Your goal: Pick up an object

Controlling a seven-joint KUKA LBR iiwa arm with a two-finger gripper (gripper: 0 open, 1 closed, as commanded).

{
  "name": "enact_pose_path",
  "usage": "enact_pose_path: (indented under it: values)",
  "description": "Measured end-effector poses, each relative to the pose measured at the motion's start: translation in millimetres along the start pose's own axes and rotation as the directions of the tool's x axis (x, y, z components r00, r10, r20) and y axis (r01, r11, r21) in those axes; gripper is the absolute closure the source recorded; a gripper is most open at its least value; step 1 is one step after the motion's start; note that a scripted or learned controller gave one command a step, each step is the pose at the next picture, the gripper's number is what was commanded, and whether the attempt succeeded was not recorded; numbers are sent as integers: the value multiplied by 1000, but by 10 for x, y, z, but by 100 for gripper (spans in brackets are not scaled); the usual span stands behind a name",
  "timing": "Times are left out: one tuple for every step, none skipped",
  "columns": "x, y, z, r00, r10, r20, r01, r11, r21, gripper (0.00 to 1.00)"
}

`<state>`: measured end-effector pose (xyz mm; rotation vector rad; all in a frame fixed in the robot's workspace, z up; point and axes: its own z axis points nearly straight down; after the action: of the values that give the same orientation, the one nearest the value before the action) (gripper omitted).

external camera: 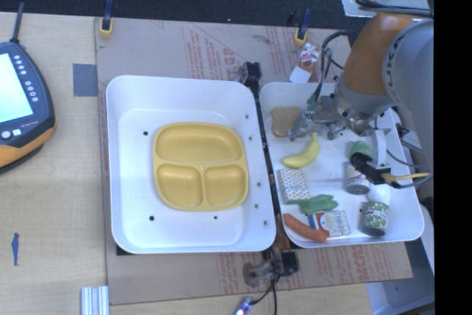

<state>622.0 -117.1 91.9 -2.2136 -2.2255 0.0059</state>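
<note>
1 banana (pixel 303 153) just below tool (pixel 318 123), seemingly not touching.

We are seeing two bins (pixel 122 158) of smooth white plastic with a faint sheen, lying on matt brown cardboard (pixel 184 40) printed in red. The divided yellow tray (pixel 199 162) is looking like matt plastic. The bench (pixel 51 232) is showing a pale, wood-like surface. The arm (pixel 383 63) is gleaming in glossy orange and grey, and the banana (pixel 304 153) is looking like smooth, slightly shiny plastic.
</note>
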Motion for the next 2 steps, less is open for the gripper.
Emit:
enact_pose_path:
  values:
    - [-11,329,-2,1000,2,-1,-2,1000,-2,0]
    - [-212,-184,4,1000,0,0,0,1000,1,0]
